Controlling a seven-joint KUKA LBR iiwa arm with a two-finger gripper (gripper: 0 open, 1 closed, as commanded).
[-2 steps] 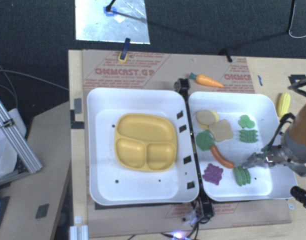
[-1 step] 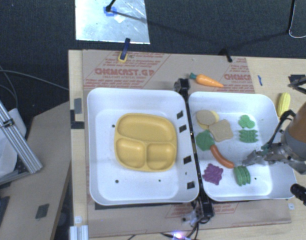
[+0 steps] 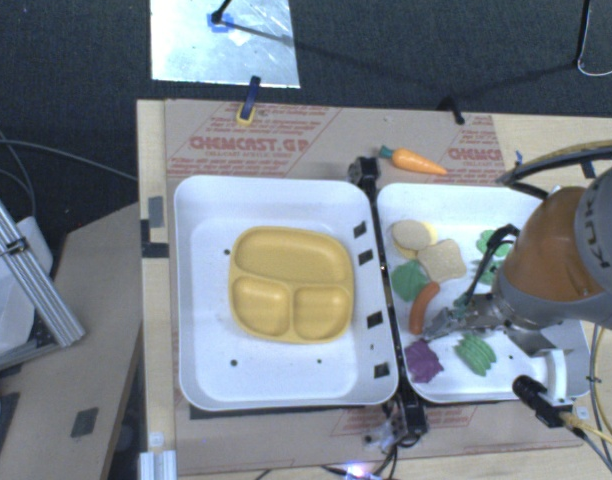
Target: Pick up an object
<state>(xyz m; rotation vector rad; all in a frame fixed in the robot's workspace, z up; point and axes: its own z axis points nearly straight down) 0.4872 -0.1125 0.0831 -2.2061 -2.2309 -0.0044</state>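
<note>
My gripper (image 3: 441,321) is low in the right bin (image 3: 456,200), close to its left side. It sits just right of a red-orange sausage-shaped toy (image 3: 419,308) and above a purple toy (image 3: 423,360). A green leafy toy (image 3: 475,354) lies just to its right. Further back in the bin lie a round cream piece (image 3: 411,234), a bread slice (image 3: 445,258), a dark green vegetable (image 3: 408,279) and another green piece (image 3: 490,243). Whether anything is in the gripper is hidden by the wrist.
The left bin (image 3: 201,268) holds a yellow divided plate (image 3: 289,283). A toy carrot (image 3: 412,160) lies on the cardboard behind the right bin. The arm's orange band (image 3: 551,253) covers the right bin's right part. A black divider runs between the bins.
</note>
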